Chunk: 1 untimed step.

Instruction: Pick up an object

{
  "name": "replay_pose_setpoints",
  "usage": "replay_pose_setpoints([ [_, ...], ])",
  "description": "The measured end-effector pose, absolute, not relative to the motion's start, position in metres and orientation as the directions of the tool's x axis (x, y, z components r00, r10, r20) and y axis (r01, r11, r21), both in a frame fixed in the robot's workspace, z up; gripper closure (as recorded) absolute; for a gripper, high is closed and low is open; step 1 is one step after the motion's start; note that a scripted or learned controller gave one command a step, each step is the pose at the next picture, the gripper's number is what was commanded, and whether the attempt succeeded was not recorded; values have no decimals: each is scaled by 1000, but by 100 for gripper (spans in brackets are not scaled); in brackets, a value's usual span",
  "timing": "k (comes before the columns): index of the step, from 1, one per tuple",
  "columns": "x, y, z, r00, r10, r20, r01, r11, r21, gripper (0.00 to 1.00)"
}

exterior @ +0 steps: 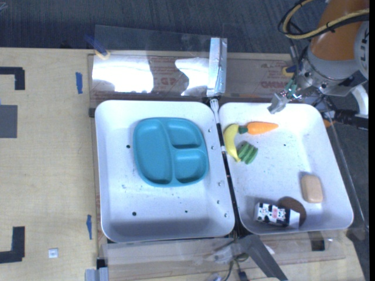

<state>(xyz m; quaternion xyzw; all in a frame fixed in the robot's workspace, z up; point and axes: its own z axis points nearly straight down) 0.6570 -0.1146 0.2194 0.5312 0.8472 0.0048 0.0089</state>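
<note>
The right bin (pixel 334 157) holds several objects. A yellow banana (pixel 231 140) lies at its far left, with an orange carrot (pixel 261 127) beside it and a green striped piece (pixel 248 153) just below. A tan block (pixel 312 187) rests near the right wall. By the front wall a black-and-white patterned box (pixel 271 213) lies against a brown round item (pixel 293 206). My gripper (pixel 280 103) hangs over the bin's far rim, up and to the right of the carrot, apart from every object.
The left bin (pixel 111 174) carries a blue divided plate (pixel 171 151). A shiny metal post (pixel 216 66) stands behind the gap between the bins. The arm's orange band (pixel 345 7) and cables sit at the top right. Wooden bench surface lies to the left.
</note>
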Motion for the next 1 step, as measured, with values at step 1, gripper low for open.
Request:
replay_pose_setpoints([
  [1, 627, -24, 184, -504, 863, 3, 863, 504, 1, 100],
])
